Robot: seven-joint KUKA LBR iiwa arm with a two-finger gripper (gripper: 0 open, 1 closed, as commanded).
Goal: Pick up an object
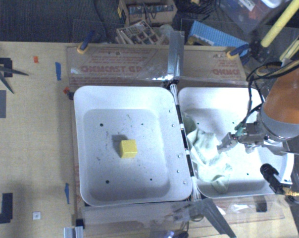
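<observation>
Left bin (pixel 90 133): white and shallow, its floor speckled with small dark marks; a yellow block (pixel 128 148) sits alone near the middle, casting a short shadow to its upper left.
Right bin (pixel 214 100): white, touching the left bin along a shared rim; a crumpled pale green-white cloth (pixel 205 150) lies against its left wall and trails toward the near edge.
Tool (pixel 227 142): low over the right bin, right at the cloth's right edge; from here I cannot tell how far its fingers are spread or whether they have any of the cloth.
Arm (pixel 284 108): comes in from the right, grey with an orange band, black cables looping above it.
Surface (pixel 30 133): pale wood; black marks at the near-left corner, blue tape strips (pixel 58 71) and a small orange spot farther back.
Cardboard (pixel 120 66): flat behind the bins, red printing that reads roughly "OMNICAST", too blurred to be sure; a similar red word behind the right bin is cut off and unreadable.
Clamps (pixel 86 41): blue and yellow, pinching the cardboard's far edge.
Background: a wooden crate (pixel 139 33), tangled cables, a blue ridged panel (pixel 211 33), and a yellow bar (pixel 283 16) at upper right.
</observation>
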